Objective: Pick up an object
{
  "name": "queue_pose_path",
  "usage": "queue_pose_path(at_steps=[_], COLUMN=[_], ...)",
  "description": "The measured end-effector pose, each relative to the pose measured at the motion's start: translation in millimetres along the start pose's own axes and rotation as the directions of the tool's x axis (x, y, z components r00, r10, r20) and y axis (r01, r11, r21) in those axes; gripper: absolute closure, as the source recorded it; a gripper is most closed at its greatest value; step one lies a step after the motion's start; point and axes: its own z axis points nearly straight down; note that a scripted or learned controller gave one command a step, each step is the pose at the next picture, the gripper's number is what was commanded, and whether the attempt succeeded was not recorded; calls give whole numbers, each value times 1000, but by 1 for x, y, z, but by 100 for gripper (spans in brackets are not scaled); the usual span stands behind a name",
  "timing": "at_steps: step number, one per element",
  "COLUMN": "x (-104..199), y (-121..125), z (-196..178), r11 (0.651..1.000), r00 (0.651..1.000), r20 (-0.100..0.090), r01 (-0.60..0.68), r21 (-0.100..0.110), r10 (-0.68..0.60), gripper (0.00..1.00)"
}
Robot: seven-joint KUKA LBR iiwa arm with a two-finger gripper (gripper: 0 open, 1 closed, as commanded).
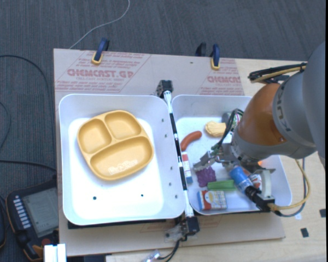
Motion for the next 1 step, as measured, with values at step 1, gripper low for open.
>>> queue_pose_path(at_steps=[1], x=[0], y=[2], z=[-11], r11=[1000], r00=[1000], r20=[-1], r01=[0], r21=[-2], r10=[0], gripper=[100])
